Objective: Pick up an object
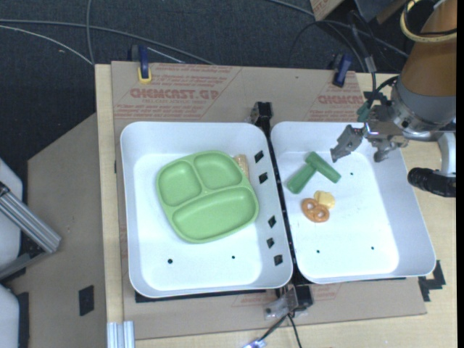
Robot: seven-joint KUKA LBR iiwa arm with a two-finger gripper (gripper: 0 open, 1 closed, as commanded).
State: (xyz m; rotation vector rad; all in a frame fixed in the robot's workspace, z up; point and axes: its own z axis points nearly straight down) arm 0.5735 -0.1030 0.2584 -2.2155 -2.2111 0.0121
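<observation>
A pretzel [315, 210] (right bin [377, 256]) lies below a green block [312, 172]; the gripper [360, 148] hovers nearby, 2 fingers spread, holding nothing.

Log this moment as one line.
tool above right bin, holding nothing | green L-shaped piece, pretzel in bin | green tray left bin

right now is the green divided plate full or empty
Empty: all three compartments of the green plate show bare green, in the left bin.
</observation>
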